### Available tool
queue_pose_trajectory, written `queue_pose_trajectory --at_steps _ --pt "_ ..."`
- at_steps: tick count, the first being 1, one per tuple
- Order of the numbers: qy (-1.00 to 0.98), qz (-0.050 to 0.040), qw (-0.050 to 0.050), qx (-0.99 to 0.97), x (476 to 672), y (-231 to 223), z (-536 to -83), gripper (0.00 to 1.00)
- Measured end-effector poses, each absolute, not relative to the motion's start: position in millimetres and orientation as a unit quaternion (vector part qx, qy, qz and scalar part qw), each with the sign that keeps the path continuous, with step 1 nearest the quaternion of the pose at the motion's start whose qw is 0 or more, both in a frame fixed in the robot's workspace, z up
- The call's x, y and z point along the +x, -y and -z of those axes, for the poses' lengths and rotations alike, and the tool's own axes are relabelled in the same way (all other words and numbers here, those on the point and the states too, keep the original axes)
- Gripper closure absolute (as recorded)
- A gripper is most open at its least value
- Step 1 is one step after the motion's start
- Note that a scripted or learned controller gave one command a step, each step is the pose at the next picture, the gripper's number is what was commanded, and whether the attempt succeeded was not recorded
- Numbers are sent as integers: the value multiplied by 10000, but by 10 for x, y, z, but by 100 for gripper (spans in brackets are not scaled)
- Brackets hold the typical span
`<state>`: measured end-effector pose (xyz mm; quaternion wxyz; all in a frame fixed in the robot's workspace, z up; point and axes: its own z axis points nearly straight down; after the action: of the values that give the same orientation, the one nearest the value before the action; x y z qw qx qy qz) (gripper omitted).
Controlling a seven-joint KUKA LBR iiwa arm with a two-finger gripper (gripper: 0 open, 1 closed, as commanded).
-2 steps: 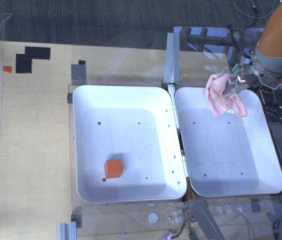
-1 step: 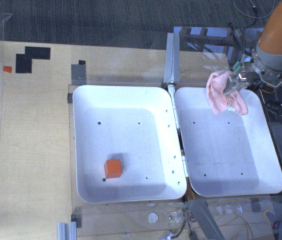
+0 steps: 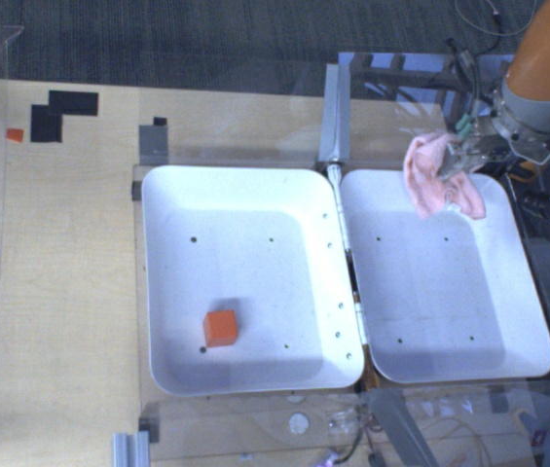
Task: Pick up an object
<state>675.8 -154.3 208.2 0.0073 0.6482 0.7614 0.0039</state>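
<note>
Pale wood bench [image 3: 60, 290] is what you're looking down on, with dark carpet beyond its far edge and two white bins side by side. Your left bin [image 3: 240, 188] holds one orange block [image 3: 221, 328], sitting on the floor near the front-left corner, well apart from everything else. Your right bin [image 3: 450, 358] has a bare floor; a pink cloth [image 3: 430, 183] hangs over its far rim, bunched and drooping toward the bin's back edge.

Your arm [image 3: 547, 52] comes in at the top right, the orange band showing above the wrist. The gripper [image 3: 458, 152] sits at the cloth's upper right, and you can see cloth pinched up into the fingers there, so it looks clamped on the cloth, though the fingertips are partly buried in the folds and hard to make out. The cloth appears lifted rather than lying flat, its lower end just above or touching the rim.

Black tape patches [image 3: 60, 113] and a small orange square [image 3: 15, 135] mark the bench's far left.
</note>
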Motion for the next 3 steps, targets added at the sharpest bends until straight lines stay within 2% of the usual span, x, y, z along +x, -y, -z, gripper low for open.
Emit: queue_pose_trajectory --at_steps 1,2,3 --pt "-8083 -8 18 5888 6706 1285 -1991 100" --pt "-8240 -9 17 5665 6379 1166 -1912 100" --pt "-8564 -16 32 5163 6710 803 -2088 100"
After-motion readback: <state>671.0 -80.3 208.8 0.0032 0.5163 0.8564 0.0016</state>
